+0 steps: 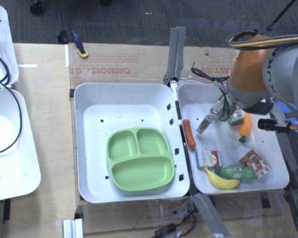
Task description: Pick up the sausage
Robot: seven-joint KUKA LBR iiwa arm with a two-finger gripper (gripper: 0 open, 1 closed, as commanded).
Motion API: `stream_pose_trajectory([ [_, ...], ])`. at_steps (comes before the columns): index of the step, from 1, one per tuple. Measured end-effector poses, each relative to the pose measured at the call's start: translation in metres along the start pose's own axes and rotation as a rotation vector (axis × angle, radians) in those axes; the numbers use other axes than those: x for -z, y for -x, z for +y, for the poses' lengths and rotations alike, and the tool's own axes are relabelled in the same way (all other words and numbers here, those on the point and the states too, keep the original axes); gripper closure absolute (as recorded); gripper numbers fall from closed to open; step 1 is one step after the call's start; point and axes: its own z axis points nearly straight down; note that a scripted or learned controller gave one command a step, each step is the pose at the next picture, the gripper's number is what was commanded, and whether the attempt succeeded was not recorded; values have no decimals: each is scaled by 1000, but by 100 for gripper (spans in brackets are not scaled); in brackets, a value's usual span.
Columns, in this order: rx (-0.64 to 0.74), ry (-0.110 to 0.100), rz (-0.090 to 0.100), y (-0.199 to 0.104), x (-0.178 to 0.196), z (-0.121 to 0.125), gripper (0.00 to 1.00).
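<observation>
The sausage (189, 133), reddish-orange and slim, lies lengthwise against the left wall of the right bin (228, 94). My gripper (204, 124) reaches down and leftward from the grey arm with its orange band. Its tip hangs just to the right of the sausage's upper half, a short gap away. Nothing is visibly held in it.
The right bin also holds an orange carrot (245, 125), a small green-and-white item (236, 118), a small box (208, 158), a banana (221, 179), a green bottle (237, 172) and a brown packet (254, 163). A green divided plate (139, 158) lies in the left bin (89, 133).
</observation>
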Motion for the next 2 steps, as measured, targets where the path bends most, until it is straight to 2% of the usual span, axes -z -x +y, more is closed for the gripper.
stream_pose_trajectory([
  [1,-263,-2,3,-43,0,-37,0],
  [2,-282,0,2,-101,100,47,0],
])
